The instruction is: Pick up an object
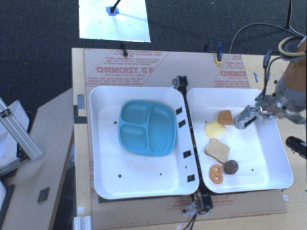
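Observation:
The right bin [266, 152] holds several toy foods. An orange-brown block [225, 117] lies near its back, with a yellow round piece [214, 129] just in front of it. A tan bread slice [217, 150] sits mid-bin. An orange pretzel [216, 173] and a dark brown ball [231, 166] lie near the front edge. My gripper [241, 121] hangs low over the right bin, just right of the orange-brown block, pointing left toward it. Nothing shows in its grasp.
The left bin [108, 147] carries a blue divided plate [147, 128]. A black divider [187, 128] runs between the bins. Cables loop at the far right behind the arm. A metal sheet [113, 13] lies on the floor behind the bench.

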Robot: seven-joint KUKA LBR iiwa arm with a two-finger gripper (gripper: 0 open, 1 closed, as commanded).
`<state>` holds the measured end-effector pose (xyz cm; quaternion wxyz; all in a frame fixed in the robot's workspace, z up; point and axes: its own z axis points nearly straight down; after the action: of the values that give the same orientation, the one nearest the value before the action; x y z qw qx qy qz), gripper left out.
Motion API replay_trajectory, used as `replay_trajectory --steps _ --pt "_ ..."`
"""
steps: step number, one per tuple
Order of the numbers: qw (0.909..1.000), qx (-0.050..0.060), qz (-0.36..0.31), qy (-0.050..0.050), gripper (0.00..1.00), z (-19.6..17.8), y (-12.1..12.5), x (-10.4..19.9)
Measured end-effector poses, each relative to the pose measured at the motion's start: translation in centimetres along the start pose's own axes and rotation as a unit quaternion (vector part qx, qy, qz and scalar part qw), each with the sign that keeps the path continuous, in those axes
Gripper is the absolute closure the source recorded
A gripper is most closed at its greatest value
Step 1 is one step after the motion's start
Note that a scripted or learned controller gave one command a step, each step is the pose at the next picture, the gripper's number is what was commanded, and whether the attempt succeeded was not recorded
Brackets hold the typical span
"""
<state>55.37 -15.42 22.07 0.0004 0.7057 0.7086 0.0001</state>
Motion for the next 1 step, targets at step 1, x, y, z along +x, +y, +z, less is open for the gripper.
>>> replay_trajectory --steps 1 --pt "1.0 0.001 0.001 0.0 0.0 4.67 -0.82 -0.32"
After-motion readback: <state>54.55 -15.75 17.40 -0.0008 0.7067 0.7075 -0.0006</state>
